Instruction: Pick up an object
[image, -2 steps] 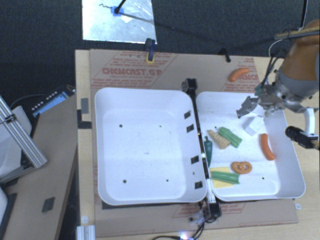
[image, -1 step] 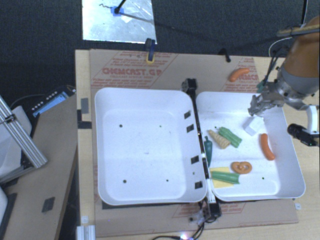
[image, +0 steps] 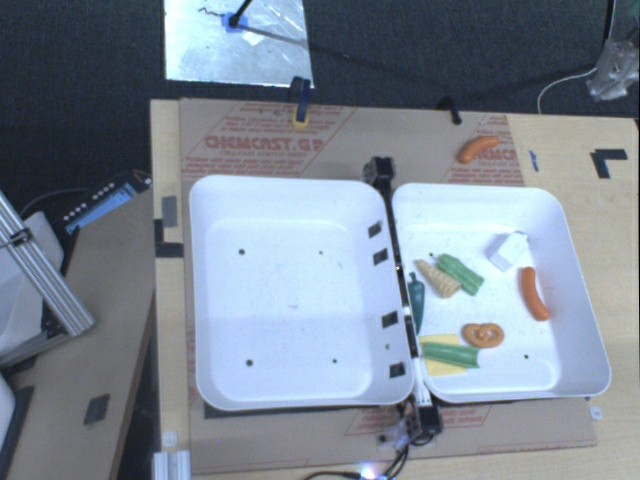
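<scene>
Lying in the right bin (image: 575, 268) are all the candidates for picking: an orange sausage (image: 534, 293) near its right wall, a white block (image: 507, 250) just up from it, a pretzel (image: 483, 335) and a green bean (image: 449, 352) on a yellow strip (image: 440, 345) toward the near edge, and a green pickle (image: 460, 273) touching a tan cone (image: 437, 277) near the middle. A dark green pepper (image: 416, 296) rests against the dividing wall. These pieces sit loosely scattered, probably so each can be grasped separately. Another sausage (image: 478, 148) lies on the worktop (image: 560, 148) beyond the bin's far edge. Beside it, the left bin (image: 290, 288) shares that wall. About the gripper's state, I cannot tell.
</scene>
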Available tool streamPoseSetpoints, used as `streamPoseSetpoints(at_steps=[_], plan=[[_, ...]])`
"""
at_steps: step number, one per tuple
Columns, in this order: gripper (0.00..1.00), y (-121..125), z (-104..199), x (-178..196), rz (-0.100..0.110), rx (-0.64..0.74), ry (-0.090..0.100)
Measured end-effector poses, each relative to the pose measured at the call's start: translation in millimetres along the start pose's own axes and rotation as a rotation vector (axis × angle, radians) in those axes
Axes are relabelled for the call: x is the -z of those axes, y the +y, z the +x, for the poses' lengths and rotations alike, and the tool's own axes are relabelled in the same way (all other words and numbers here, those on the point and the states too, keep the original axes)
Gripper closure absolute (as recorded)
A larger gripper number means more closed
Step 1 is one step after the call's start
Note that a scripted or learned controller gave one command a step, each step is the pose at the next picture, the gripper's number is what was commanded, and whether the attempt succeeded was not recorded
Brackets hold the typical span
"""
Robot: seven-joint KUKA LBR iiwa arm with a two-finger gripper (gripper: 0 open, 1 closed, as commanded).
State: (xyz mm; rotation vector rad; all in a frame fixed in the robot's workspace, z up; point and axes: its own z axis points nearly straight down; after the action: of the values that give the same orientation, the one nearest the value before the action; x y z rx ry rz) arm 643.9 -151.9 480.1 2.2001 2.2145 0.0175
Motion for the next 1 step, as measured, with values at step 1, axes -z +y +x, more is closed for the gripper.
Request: streamPoseSetpoints(at_steps=[1], plan=[[1.00, -43.4, -51.4, 30.5, 0.015, -0.010, 0.002]])
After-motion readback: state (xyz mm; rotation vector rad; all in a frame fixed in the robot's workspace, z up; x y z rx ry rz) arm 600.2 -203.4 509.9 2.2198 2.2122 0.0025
